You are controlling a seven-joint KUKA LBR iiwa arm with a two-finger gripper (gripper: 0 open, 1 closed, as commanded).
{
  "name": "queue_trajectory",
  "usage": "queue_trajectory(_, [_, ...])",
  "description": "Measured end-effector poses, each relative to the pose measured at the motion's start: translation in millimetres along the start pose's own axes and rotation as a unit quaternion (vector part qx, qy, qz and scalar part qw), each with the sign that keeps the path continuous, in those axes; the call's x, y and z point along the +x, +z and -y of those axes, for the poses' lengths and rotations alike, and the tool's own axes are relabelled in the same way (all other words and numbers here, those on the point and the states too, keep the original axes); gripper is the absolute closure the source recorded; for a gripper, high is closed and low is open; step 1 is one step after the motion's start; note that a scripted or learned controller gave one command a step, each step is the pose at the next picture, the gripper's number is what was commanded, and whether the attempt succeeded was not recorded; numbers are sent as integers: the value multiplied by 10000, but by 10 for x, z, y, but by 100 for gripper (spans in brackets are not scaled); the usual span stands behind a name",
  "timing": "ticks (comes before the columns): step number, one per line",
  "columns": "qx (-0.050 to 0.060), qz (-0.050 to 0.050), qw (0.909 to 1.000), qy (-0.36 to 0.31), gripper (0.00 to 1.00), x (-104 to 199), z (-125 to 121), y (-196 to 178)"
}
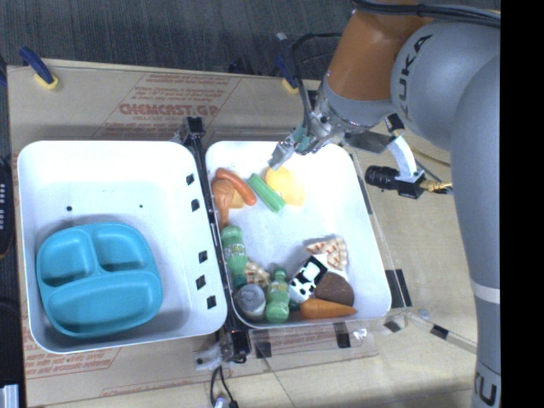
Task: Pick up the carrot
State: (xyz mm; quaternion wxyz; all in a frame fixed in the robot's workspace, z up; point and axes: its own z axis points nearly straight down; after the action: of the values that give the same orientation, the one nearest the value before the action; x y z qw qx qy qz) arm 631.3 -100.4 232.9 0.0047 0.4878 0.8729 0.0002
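Reaching in from the right: grey KUKA arm (459, 143), big and close to the lens, its long link running down the frame's right side. Bent at the upper joint, orange band (370, 45) just above the wrist. Angled down and leftward from there, tapering to the gripper (286, 152). Fingertips low and left of the wrist, pointed down at a slant. Black cables looped over the top of the orange band. Fingers too small and blurred to read.
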Motion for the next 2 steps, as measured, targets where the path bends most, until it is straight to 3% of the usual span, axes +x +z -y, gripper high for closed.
queue_trajectory(1, [48, -29, 10000, 16, 0, 2, 30, 56])
queue_trajectory(2, [53, -54, 9900, -1408, 0, -474, 6, 842])
